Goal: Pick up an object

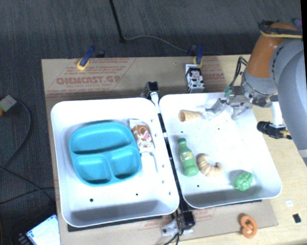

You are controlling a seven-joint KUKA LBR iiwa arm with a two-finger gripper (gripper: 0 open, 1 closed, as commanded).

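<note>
- Nearest? Orange pretzel toy (248, 225) on surface (303, 208), just outside right bin (262, 153).
- Inside right bin? Green bottle (187, 157) beside croissant (208, 164), green lumpy toy (243, 181) near front corner, cone (191, 115) at back.
- Gripper (227, 108)? Over right bin's back edge, near cone, not touching. Fingers spread open, holding nothing.
- Left bin (70, 205)? Blue divided tray (104, 152), small packet (142, 137) touching its right side.

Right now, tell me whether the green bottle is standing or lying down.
Lying down: the green bottle rests lengthwise on the right bin's floor.
</note>
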